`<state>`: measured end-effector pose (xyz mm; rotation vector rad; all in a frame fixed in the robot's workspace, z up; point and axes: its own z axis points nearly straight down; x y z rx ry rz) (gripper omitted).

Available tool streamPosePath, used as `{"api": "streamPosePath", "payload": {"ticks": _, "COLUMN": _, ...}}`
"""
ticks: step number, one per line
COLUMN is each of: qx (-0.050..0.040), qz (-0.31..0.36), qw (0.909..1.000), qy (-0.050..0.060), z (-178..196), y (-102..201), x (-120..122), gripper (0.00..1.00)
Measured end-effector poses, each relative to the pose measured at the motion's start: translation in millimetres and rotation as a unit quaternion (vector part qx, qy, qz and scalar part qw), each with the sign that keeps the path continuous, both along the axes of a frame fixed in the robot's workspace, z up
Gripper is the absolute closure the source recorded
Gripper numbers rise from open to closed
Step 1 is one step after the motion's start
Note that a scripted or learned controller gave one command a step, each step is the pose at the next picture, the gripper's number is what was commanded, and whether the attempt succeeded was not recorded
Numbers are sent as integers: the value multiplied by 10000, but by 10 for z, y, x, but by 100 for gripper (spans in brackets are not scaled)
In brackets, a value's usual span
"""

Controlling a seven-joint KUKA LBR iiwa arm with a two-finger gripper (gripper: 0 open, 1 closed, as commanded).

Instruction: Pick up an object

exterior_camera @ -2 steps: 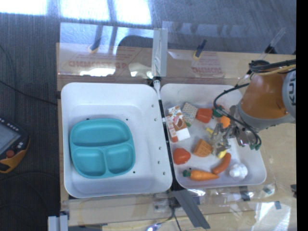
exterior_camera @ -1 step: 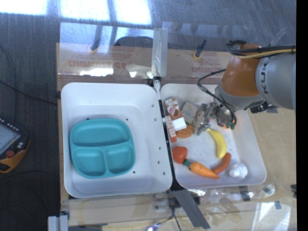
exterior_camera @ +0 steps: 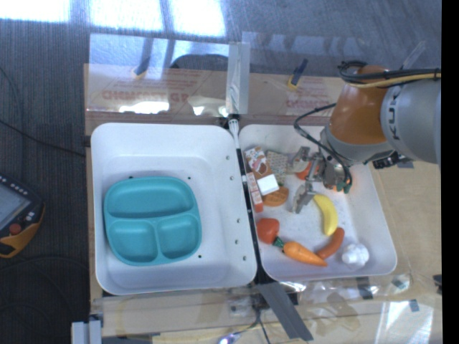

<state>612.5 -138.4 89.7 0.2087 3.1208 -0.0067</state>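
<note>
We see the gripper [exterior_camera: 307, 194] lowered into the right bin [exterior_camera: 380, 224], fingers spread and gripping nothing, just left of the banana [exterior_camera: 327, 213], presumably poised over the clustered toy foods for a grasp.

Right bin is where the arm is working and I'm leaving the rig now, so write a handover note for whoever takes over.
End effector: low in the right bin, beside the banana; whether it is open or shut can't be seen, and no grasp shows.
In that bin: banana, carrot, tomato, sausage, white ball.
Left bin: teal divided plate.
Done: nothing lifted. Left: grasp one object and raise it.
</note>
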Motion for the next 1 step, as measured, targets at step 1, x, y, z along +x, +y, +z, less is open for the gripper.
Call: {"api": "streamPosePath", "payload": {"ticks": 1, "qx": 29, "qz": -1047, "qw": 9945, "qy": -23, "z": 5, "y": -130, "x": -647, "gripper": 0}}
